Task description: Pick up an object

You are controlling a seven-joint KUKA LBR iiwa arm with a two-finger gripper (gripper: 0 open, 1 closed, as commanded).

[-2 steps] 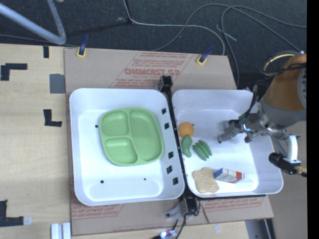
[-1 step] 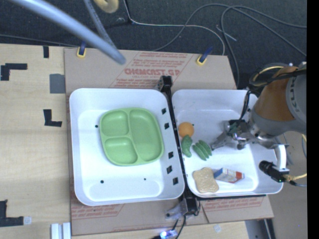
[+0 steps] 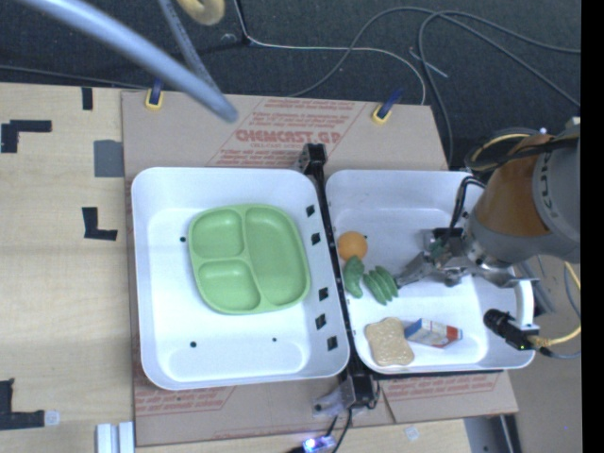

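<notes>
The arm [image 3: 528,206], grey with an orange band, enters from the right and reaches down into the right bin [image 3: 396,185]. Its gripper [image 3: 408,274] points leftward, low over the bin floor, with the tip just beside the right end of a green ridged toy vegetable [image 3: 381,284]. Whether the claw is wide, narrow or closed cannot be told at this angle; nothing is seen between it. A second green piece [image 3: 353,277] lies touching or just beside the first, toward the divider. A small orange ball-like fruit [image 3: 352,245] sits just above the green pieces, near the left wall. At the front of this bin rest a tan speckled bread-like slab [image 3: 389,342] and, beside it, a small red, white and blue carton [image 3: 434,332]. The left bin [image 3: 156,253] holds a light green three-compartment plate [image 3: 250,258].
</notes>
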